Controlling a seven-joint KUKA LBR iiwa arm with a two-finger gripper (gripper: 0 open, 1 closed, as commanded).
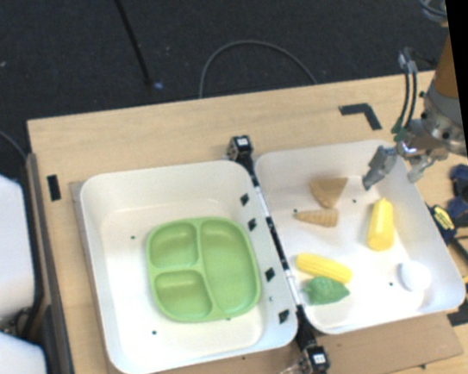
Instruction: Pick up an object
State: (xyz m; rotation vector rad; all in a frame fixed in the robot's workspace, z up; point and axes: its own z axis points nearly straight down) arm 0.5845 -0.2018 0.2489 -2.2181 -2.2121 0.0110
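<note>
On the bench (121, 133) two shallow white bins sit side by side, touching along a middle seam dotted with small black clips. Over in the left bin (103, 245) lies a green tray (202, 267) with three compartments, flat and roughly centred, nothing on it. Across the seam, the right bin (440, 282) holds the loose pieces. Near its back sits a tan wedge (330, 189), and just in front of that, almost touching, a paler cone (319, 217) lying on its side with its tip toward the seam. Further right, a yellow block (380, 224) lies on the floor of the bin, its long side running front to back. Toward the front, a corn cob (323, 268) lies at a slant, and a green leafy piece (326, 291) sits right against its near end. Off in the front right corner rests a small white round thing (414, 275), hard to make out against the white floor. From the right, the arm (443, 81) leans in over the far right rim of that bin. Its gripper (400, 159) hangs above the back right corner, beyond the yellow block and to the right of the wedge, its two grey fingers spread apart with nothing between them. Beside the bench on the right lies something blue (462, 182), partly cut off, which I can't identify
</note>
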